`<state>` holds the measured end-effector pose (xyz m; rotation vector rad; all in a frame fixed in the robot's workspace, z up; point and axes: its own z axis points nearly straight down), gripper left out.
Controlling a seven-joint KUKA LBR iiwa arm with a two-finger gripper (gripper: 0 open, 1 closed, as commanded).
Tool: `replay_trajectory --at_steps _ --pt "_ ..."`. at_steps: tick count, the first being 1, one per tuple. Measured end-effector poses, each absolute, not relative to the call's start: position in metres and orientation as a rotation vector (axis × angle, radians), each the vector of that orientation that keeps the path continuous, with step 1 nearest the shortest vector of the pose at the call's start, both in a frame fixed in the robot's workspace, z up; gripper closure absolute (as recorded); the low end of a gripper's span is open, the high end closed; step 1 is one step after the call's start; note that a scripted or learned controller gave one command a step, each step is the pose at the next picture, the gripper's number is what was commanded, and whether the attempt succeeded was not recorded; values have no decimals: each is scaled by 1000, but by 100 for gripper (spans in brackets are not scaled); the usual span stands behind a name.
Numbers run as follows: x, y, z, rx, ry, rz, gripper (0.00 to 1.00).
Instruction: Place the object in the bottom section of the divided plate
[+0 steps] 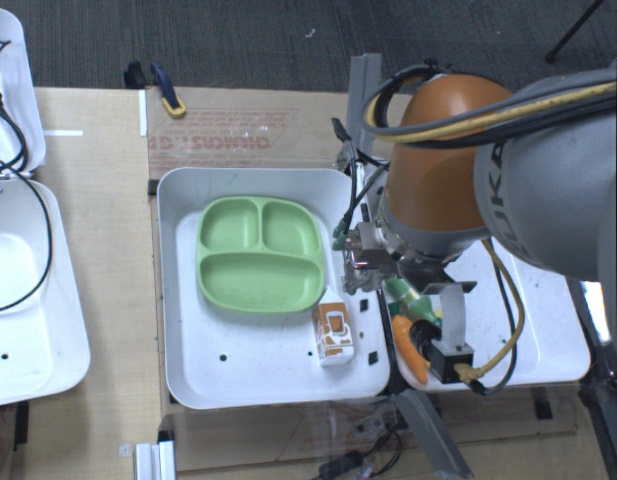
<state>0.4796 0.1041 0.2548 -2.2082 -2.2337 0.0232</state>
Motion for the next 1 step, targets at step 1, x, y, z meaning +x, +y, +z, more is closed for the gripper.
replay_trajectory --at_steps 1 --pt "480 103 263 -2208 -2234 30 100"
